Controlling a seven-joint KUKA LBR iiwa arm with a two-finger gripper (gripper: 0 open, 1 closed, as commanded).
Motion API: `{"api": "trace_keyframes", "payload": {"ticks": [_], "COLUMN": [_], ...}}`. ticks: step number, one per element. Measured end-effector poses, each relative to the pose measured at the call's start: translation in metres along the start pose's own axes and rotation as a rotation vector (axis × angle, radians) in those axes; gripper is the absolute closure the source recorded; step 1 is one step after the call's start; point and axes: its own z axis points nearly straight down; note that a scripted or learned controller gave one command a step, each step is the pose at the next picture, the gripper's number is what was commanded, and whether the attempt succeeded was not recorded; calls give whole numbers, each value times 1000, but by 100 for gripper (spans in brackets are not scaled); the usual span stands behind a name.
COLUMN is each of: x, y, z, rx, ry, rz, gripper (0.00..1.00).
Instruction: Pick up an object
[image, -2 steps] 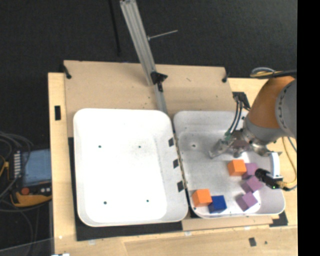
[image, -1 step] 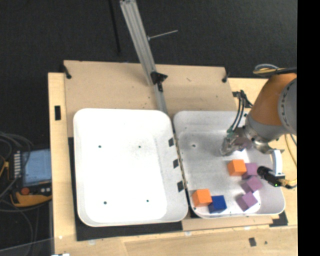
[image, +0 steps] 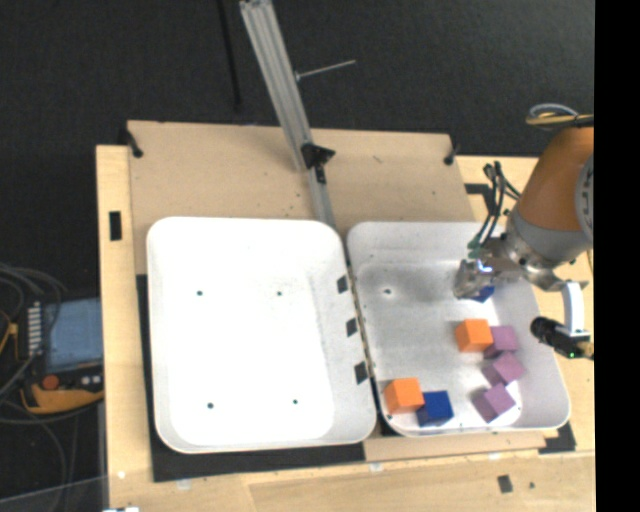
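Note:
My gripper (image: 474, 284) hangs over the right bin (image: 400, 300), near its upper right part, under the grey and orange arm. A small blue piece (image: 484, 294) shows right at the fingertips; whether it sits between them is unclear. Below it lie an orange cube (image: 474, 335) and three purple blocks (image: 505, 338), (image: 506, 369), (image: 493, 401). Near the bin's front edge sit another orange cube (image: 404, 394) and a blue cube (image: 435, 407).
The left bin (image: 250, 330) lies beside the right one. A slanted metal pole (image: 285, 95) rises behind the bins, ending at a black clamp (image: 318, 157). Cables and a control box (image: 60, 340) rest off the bench at left.

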Motion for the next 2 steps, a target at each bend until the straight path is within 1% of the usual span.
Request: {"api": "trace_keyframes", "payload": {"ticks": [1,2], "x": [-2,61], "y": [2,13], "z": [-55,-60], "rx": [-2,3], "ry": [-1,3], "rz": [-9,-12], "gripper": [100,100]}}
